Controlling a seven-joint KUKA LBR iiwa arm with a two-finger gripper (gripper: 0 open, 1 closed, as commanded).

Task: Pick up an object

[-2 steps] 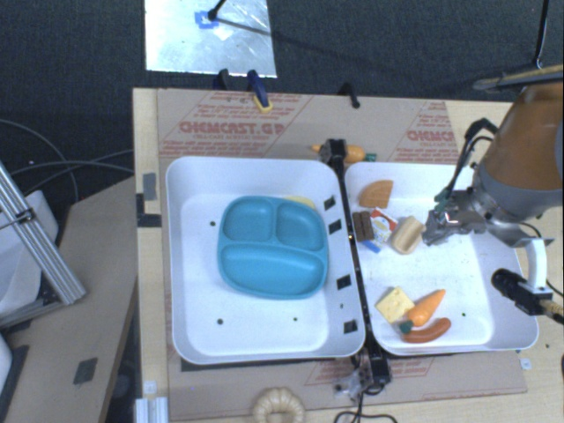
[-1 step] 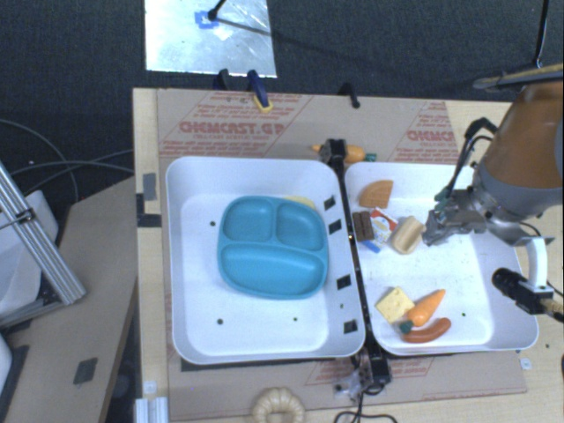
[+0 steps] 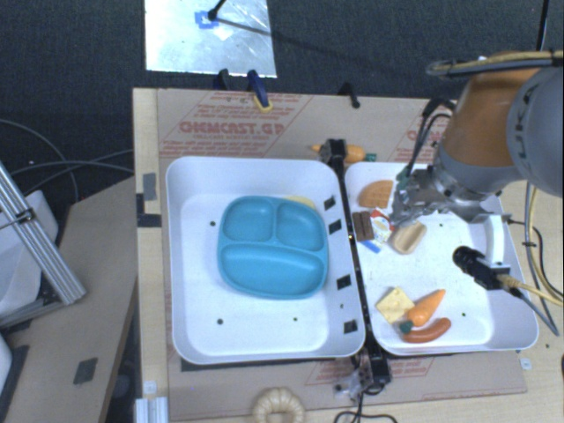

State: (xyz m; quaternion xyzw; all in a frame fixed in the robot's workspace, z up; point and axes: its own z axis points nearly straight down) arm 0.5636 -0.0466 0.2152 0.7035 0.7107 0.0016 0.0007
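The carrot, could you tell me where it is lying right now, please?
The carrot lies in the right bin, near its front edge, between the yellow cheese wedge and the red sausage.

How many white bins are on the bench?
2. The left bin holds a blue plate. The right bin, touching it, holds toy food.

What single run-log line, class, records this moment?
arm: over right white bin | gripper: low beside tan bread roll | grasp: unconfirmed | blue divided plate: left white bin
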